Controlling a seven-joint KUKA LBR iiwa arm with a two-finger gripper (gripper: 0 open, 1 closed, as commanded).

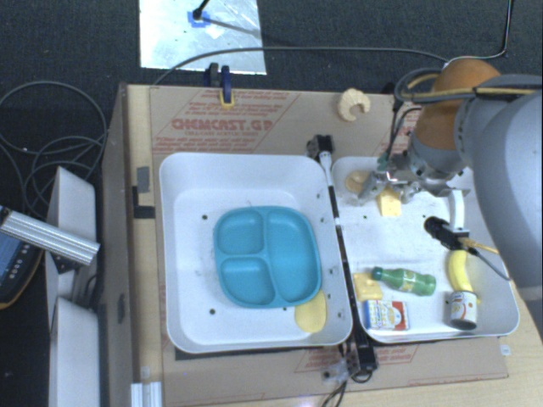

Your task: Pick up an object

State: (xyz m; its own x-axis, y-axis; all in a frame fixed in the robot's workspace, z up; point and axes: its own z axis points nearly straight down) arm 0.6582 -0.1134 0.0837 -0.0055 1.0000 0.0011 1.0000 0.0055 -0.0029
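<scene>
Surroundings: two white bins side by side. The left bin holds a blue divided plate and a yellow disc-like thing at its near right corner.
Right bin: a green bottle lies on its side along the near end, with a yellow block just left of it, a small printed carton in front, a banana to the right and a can beside the banana's near end.
Near the gripper: a yellow piece lies just below it in the view, and a pale lump is close on its left, both at the bin's far left corner.
Bench: another pale lump sits outside the bins, beyond the right one.
Hidden: the grey arm covers the bin's far right corner. The carton's print is too small to read.
Grip: the gripper hangs low over the yellow piece. How far it is open, and whether it touches or holds anything, cannot be told.
</scene>
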